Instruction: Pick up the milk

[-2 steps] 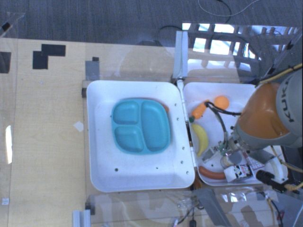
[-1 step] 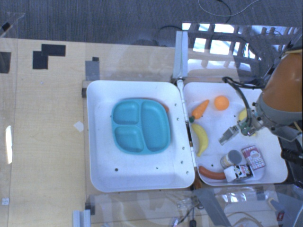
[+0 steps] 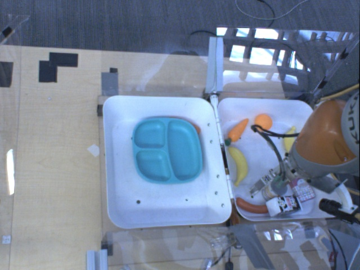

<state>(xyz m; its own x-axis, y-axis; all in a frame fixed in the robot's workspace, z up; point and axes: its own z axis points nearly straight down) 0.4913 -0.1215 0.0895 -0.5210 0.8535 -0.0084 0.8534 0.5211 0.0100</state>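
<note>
Gripper [image 3: 274, 185] hangs low in the right bin [image 3: 247, 108], w/ its finger state impossible to tell. Milk [image 3: 288, 202] lies at the bin's front edge, beside a hot dog [image 3: 251, 206].

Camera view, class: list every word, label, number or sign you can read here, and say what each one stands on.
"KU": large dark letters on the arm's grey casing, cut off by the frame edge.
Milk carton, under the gripper in the right bin: printed panels, too small and blurred to read.
Blue divided plate in the left bin: no text.
Carrot, orange, banana, sausage: no text.
</note>
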